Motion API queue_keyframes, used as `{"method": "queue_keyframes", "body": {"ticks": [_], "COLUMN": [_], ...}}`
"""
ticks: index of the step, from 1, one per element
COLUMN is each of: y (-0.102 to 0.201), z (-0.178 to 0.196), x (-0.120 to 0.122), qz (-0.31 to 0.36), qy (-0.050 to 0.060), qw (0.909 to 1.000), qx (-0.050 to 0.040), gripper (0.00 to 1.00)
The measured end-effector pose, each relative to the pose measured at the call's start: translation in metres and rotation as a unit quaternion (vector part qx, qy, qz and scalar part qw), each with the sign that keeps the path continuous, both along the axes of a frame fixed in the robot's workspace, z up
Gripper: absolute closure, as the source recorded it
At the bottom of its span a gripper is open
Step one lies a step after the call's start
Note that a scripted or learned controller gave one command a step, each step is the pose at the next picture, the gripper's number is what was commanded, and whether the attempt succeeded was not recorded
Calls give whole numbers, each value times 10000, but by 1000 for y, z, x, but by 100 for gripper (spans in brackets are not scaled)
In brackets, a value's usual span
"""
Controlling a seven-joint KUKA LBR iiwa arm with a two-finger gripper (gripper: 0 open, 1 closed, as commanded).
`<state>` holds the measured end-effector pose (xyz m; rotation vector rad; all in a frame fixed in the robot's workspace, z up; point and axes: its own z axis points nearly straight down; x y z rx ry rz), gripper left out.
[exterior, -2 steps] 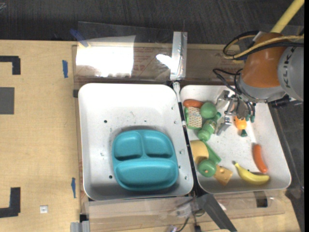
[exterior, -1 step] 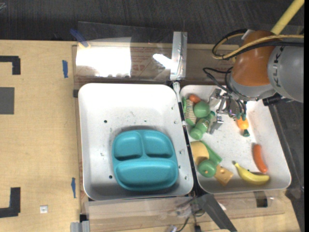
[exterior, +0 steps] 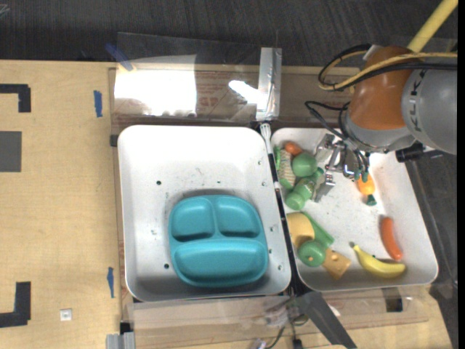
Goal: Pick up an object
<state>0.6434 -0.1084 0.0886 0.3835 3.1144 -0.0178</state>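
Green toy vegetables are seen just to the left of the gripper, in the right bin; one seems touched by it. Whether anything is gripped cannot be told. A banana lies well below.

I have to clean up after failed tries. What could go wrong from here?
1. The tool is low over green toys packed against the right bin's wall; it may hit the wall or nudge a neighbour rather than grip one.
2. The banana lies near the front rim and could be knocked out.
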Motion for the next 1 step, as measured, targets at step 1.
{"method": "queue_keyframes", "body": {"ticks": [1], "y": [0], "z": [0], "x": [-10], "qz": [-688], "qy": [6], "qw": [9976], "qx": [4], "gripper": [0]}}
